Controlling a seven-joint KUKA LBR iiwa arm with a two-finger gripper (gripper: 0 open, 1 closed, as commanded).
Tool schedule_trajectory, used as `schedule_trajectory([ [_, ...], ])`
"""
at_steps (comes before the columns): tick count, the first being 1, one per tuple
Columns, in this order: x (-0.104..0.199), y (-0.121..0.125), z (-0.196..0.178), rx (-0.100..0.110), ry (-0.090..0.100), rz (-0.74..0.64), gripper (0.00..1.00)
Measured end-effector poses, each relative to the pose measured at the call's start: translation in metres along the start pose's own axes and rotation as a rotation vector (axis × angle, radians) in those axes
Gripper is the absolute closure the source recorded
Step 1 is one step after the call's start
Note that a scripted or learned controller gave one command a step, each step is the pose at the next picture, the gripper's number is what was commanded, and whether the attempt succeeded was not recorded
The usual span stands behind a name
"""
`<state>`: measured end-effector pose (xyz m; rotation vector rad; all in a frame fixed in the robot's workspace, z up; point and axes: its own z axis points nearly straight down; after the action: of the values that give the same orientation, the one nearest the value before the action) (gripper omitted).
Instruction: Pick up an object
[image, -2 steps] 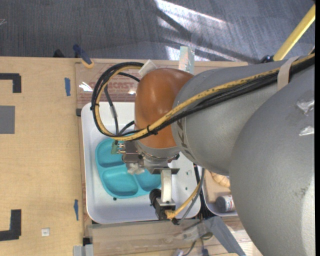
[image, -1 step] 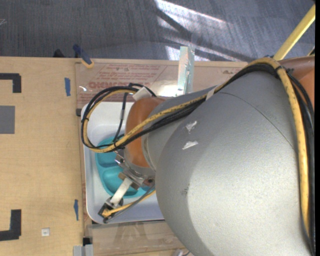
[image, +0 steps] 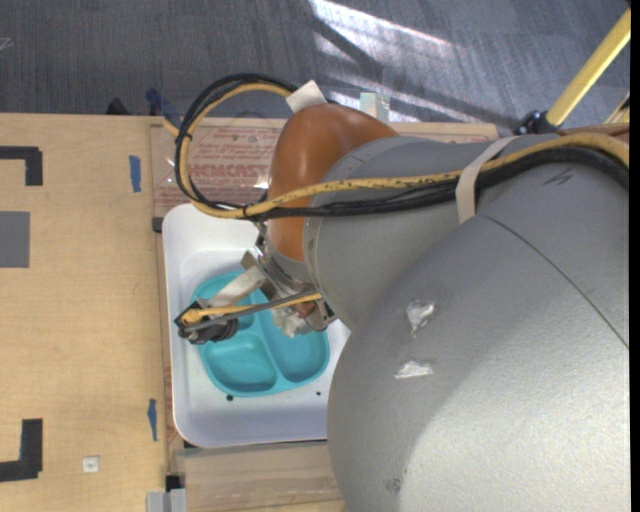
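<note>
Grey arm link (image: 480, 330) foremost. Gripper (image: 288, 303) low over upper-right part of teal divided plate (image: 250, 365); compartments spread lower-left from it. Grip state unreadable.

Grey arm shell (image: 500, 350), chipped white in two spots; orange band (image: 315, 150); yellow cable (image: 400, 183) and black cable (image: 182, 150) looping beside that band; silvery hand (image: 290, 305) below it.

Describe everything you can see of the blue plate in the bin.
The blue plate looks like smooth turquoise plastic, rounded, with raised ridges dividing it into compartments; two show clearly at its lower side. It lies flat on the floor of the white bin. The gripper hangs over its upper part and hides it; whether they touch cannot be told.
</note>
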<state>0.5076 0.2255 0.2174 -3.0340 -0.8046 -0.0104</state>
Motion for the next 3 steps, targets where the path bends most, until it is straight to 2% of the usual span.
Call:
schedule_trajectory([
  [1, -0.025, -0.015, -0.007, 0.002, -0.010, -0.197, 1.00],
  [2, -0.025, -0.014, -0.002, 0.003, -0.011, -0.457, 1.00],
  [3, -0.026, -0.014, 0.011, 0.007, -0.011, -0.930, 1.00],
])
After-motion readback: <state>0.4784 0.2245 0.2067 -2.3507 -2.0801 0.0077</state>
